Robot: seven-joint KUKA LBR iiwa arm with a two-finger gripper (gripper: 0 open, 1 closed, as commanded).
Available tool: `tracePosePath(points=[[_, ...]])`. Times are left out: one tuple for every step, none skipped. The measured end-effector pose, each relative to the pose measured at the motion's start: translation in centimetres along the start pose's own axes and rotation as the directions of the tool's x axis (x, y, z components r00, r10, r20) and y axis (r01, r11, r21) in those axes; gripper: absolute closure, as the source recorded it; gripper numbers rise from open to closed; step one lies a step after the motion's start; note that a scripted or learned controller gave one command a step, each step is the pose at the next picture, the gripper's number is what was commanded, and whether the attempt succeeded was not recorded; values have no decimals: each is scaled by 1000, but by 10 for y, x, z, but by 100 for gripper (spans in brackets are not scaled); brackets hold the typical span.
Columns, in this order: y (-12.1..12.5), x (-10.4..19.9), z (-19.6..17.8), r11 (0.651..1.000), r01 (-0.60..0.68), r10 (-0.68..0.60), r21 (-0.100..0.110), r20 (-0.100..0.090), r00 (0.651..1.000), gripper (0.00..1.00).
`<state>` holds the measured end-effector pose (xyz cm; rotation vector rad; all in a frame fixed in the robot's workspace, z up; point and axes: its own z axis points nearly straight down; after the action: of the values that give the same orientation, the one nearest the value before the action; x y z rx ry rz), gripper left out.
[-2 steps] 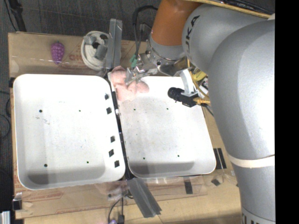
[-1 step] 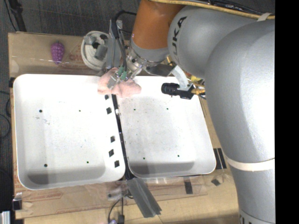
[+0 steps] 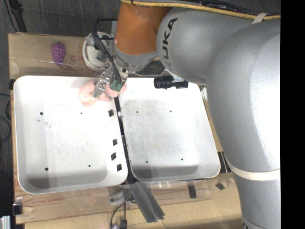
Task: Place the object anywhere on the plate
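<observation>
A bulky, smooth grey arm with "KUKA" lettered in black beside its orange band. A black cable runs along the top above that band; below it sits the small metal tool with green-tipped parts.

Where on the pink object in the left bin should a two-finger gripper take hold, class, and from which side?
Probably the pink object's free left lobe, coming straight down from above. It lies low and lumpy near the left bin's far wall, and the gripper covers its right end, so the left part offers clearer sides.
</observation>
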<state>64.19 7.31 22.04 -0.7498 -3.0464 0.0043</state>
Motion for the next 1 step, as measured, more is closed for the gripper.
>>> tracePosePath(points=[[34, 11, -11, 919, 393, -393, -1, 5, 919, 100]])
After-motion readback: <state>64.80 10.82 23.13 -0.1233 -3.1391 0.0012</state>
